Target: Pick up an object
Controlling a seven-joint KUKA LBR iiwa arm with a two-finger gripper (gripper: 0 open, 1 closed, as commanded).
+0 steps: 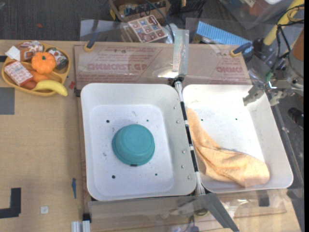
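Observation:
A teal bowl point(133, 144) lies upside down in the middle of the left bin point(96, 105). An orange-yellow cloth point(222, 158) is crumpled along the left wall and front of the right bin point(270, 129). My gripper point(263, 97) hangs over the right bin's far right corner, well apart from the cloth. It is open, its two grey fingers point(251, 96) spread with nothing between them.
A yellow dish point(9, 76) with toy food, including a banana point(51, 86) and a small pumpkin point(44, 62), sits on the bench at far left. Clear plastic panels and clutter stand behind the bins. Cables hang by the arm at upper right.

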